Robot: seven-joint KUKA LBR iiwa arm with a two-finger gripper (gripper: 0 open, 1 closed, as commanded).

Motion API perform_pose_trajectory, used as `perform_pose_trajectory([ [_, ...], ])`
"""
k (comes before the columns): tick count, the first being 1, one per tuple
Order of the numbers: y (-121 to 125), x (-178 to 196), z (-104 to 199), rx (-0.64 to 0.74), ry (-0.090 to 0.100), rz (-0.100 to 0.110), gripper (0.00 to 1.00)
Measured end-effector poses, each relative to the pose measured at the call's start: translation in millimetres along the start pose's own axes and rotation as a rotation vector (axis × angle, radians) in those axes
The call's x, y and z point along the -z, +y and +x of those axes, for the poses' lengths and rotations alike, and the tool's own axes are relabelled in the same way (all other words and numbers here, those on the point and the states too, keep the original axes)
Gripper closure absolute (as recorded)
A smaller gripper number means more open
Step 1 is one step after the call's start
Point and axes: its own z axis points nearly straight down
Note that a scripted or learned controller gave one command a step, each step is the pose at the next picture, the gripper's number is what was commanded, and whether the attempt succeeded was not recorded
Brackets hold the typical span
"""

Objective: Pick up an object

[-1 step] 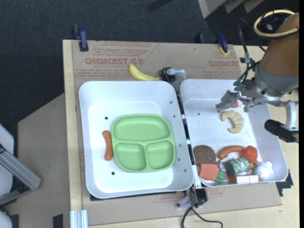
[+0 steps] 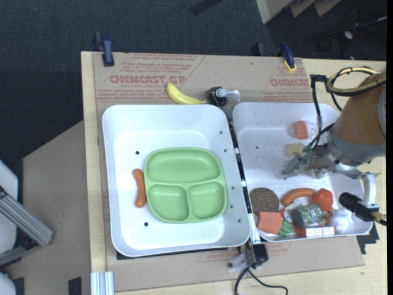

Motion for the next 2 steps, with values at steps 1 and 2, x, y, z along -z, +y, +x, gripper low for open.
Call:
perform_pose_trajectory([
  [1,56.7,-4.4,-28.5,0.007,-0.004,-0.017,0.0],
  [2,55.0,6.7,-27.5,0.005,-0.003,-0.016,1.0],
])
